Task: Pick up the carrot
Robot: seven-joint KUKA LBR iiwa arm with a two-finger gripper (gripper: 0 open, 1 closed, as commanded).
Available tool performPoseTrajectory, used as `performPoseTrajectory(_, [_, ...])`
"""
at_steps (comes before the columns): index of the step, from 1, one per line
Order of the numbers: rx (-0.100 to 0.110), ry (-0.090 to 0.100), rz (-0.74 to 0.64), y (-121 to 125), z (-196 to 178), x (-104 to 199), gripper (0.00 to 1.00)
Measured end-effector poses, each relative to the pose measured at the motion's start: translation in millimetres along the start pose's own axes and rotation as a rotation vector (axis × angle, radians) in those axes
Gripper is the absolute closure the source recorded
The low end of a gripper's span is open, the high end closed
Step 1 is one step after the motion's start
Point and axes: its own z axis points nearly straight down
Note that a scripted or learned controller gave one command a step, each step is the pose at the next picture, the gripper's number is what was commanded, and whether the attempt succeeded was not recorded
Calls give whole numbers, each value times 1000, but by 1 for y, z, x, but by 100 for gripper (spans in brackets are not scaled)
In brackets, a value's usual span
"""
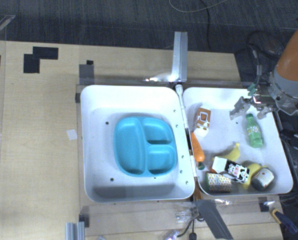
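The carrot [197, 149] lies against the right bin's [284, 149] left wall. The jaws [252, 105] hang open and empty above a green bottle [253, 130], well apart from it.

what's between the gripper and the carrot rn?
Camera view: mostly bare bin floor between gripper and carrot. The white-and-orange carton sits just above that line, the green bottle beside it.
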Motion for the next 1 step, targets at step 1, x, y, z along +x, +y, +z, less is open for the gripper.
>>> performPoseTrajectory(1, [3, 1, 287, -55, 18, 95, 0])
